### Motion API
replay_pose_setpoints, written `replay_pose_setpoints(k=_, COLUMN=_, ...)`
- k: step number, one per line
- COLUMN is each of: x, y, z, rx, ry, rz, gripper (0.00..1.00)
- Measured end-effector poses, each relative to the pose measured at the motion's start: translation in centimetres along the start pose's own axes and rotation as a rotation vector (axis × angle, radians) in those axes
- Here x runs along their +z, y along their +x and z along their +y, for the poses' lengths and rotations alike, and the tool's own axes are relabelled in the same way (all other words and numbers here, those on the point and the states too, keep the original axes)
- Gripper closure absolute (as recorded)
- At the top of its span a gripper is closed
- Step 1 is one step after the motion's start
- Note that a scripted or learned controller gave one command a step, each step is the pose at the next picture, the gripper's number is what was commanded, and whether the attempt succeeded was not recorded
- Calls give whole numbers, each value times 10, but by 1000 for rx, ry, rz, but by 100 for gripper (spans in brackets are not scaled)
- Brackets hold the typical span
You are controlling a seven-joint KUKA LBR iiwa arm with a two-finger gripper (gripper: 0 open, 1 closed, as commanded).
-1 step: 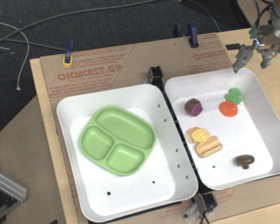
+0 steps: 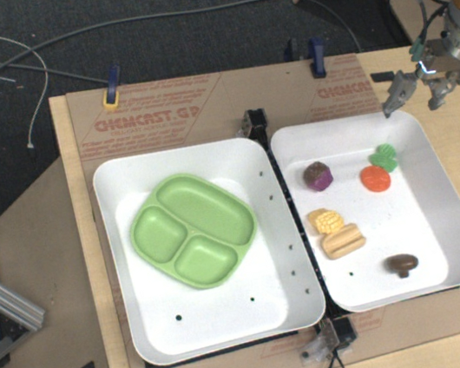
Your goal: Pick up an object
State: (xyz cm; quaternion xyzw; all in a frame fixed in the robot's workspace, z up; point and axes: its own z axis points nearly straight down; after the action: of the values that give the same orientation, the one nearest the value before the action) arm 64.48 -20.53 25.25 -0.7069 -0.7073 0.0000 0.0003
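Note:
In the right bin [image 2: 442, 185] lie several small toy foods: a purple one [image 2: 318, 175], a red tomato with a green top [image 2: 377, 178], a yellow corn piece [image 2: 327, 221], a tan bread-like piece [image 2: 343, 241] and a dark brown one [image 2: 401, 263]. My gripper [image 2: 416, 95] hangs at the right bin's far right corner, above its rim, with the two fingers spread apart and nothing between them. It is well clear of all the toys.
The left bin [image 2: 135, 292] holds a green three-part plate [image 2: 192, 229]. Cardboard covers the bench under both bins, held by two blue clamps [image 2: 113, 85] at the far edge. Cables lie on the dark floor beyond.

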Motion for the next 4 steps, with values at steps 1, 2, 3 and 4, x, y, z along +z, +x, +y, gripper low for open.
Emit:
replay_pose_setpoints(k=1, x=51, y=-10, z=1, rx=1, ry=1, rz=0, gripper=0)
replay_pose_setpoints(k=2, x=105, y=-18, z=-5, rx=2, ry=6, rz=1, gripper=0)
replay_pose_setpoints(k=3, x=162, y=-9, z=-2, rx=-1, ry=6, rz=2, gripper=0)
replay_pose_setpoints(k=4, x=146, y=-10, z=1, rx=-2, ry=-3, rz=-1, gripper=100)
